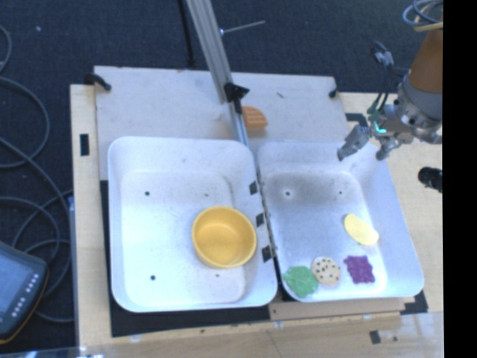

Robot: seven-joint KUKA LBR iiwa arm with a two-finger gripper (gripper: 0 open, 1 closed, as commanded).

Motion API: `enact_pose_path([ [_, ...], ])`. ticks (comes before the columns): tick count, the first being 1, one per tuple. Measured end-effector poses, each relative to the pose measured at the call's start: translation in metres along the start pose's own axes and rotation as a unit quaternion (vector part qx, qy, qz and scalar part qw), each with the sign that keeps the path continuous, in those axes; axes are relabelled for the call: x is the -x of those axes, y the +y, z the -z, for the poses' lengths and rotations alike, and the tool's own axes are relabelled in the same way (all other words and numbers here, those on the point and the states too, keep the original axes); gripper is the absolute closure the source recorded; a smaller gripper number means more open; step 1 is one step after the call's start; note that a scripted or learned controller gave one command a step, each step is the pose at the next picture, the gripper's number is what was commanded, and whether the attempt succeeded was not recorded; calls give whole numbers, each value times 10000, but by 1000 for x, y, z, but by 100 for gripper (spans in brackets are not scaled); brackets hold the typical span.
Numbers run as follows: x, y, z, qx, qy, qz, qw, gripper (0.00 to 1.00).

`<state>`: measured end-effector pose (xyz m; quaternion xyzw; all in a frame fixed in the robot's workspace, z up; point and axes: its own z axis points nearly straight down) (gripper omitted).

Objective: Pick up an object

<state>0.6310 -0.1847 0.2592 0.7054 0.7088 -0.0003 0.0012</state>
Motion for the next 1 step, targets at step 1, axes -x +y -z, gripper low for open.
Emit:
enact_pose_path([
  [1,4,0,-63,-31,-3,-25,10000,0],
])
